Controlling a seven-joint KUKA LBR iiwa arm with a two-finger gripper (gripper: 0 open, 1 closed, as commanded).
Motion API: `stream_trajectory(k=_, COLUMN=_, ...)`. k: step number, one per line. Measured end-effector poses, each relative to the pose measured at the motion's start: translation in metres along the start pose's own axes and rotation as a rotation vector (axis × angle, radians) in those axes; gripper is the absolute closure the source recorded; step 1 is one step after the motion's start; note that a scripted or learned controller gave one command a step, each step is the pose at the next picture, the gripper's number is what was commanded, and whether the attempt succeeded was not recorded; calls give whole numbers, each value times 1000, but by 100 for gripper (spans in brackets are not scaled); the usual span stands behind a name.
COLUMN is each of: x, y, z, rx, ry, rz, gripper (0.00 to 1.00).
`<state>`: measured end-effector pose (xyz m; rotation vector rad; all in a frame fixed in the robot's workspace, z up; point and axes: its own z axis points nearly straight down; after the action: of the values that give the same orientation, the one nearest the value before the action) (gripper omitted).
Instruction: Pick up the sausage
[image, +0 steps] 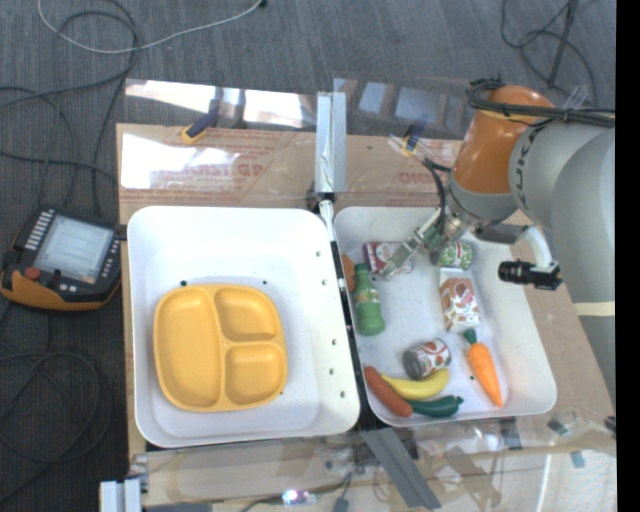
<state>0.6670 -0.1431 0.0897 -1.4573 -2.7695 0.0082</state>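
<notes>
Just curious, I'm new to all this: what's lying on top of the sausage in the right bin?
A yellow banana lies across the sausage at its right end, with a green vegetable beside it. That end of the sausage is covered, so it can't be seen.

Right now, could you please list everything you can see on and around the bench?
Left bin: one, white, left on the bench.
Right bin: one, white, beside it.
Divided plate: one, yellow, in the left bin.
Sausage: one, red-brown, right bin, near edge.
Banana: one, yellow, touching the sausage.
Green vegetable: one, dark green, below the banana.
Carrot: one, orange, right bin.
Bottle: one, green, right bin's left side.
Can: one, grey-red, above the banana.
Packet: one, white-red, centre.
Pendant: one, orange-black, on the floor at left.
Gripper: one, grey, over the right bin's far end.
</notes>
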Motion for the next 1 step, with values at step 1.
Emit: stream_trajectory(k=1, x=25, y=13, z=0, rx=8, ry=-14, rz=-78, gripper=0)
